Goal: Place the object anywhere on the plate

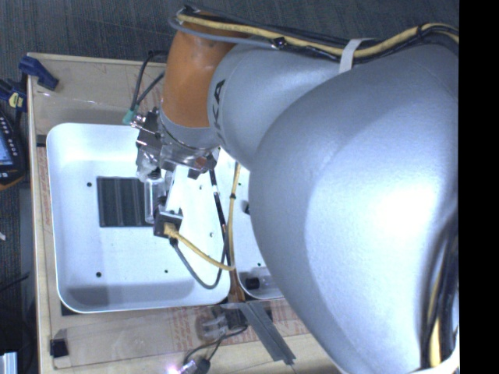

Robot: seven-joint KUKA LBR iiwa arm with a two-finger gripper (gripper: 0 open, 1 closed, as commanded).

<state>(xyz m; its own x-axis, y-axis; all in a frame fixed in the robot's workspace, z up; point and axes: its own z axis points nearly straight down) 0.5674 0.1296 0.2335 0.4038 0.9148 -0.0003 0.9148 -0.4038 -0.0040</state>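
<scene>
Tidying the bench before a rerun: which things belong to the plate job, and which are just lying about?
Job: dark ribbed slab in left bin; gripper by its right edge; round rim, perhaps the plate.
Lying about: blue clamp; black device.

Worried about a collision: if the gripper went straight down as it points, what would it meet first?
Likely the edge of the dark ribbed rectangle in the left bin, or the bin's white floor just beside it. The gripper hangs over that border, and depth is unclear.
</scene>
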